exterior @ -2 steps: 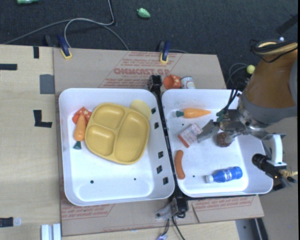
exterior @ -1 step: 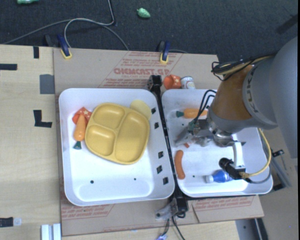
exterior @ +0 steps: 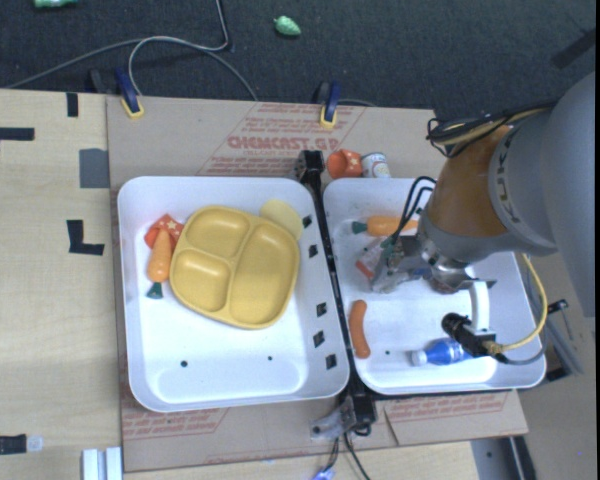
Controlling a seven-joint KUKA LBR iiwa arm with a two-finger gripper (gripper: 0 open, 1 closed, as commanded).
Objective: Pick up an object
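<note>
Gripper (exterior: 392, 268) low in the right bin (exterior: 510, 373); finger state cannot be told.
Glossy yellow sectioned plate (exterior: 235, 266) fills left bin (exterior: 140, 358); smooth orange sausage (exterior: 359, 328) lies just left of the gripper; nearby items blurred, partly hidden.

Two white bins (exterior: 140, 298) (exterior: 420, 373) counted. One yellow divided plate (exterior: 235, 266). Two toy carrots (exterior: 160, 258) (exterior: 385, 225). One sausage (exterior: 359, 328). One blue bottle (exterior: 440, 352). Two clamps (exterior: 130, 96) (exterior: 329, 103) noted at worktop (exterior: 40, 298) edge.

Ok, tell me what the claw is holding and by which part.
Cannot be told. The claw is low in the right bin among blurred small items, and no item shows clearly in its grip.
</note>
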